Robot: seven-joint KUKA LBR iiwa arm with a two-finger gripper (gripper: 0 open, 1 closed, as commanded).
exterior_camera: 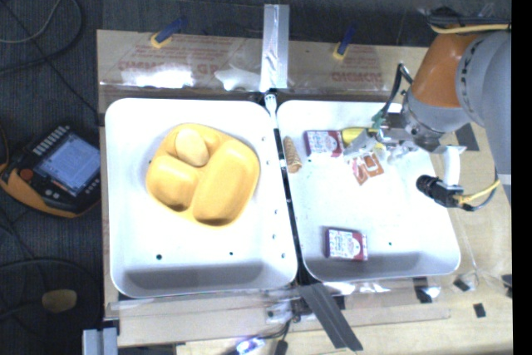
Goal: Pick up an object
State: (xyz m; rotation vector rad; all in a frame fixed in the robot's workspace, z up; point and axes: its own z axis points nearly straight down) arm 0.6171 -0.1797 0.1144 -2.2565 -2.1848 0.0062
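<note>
while the gripper (371,147) hangs low at the right bin's (432,253) 1 o'clock, a small red packet (366,169) lies just under it. grip state: cannot tell. packet likely the target, being nearest.

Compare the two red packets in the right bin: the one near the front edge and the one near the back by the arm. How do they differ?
The front packet lies alone on bare bin floor; the back packet sits among other small items, with a brown roll on one side and a yellow item on the other. The front packet is far from the pincer; the back one is close to it. Both are small, red with pale labels, lying flat.
</note>
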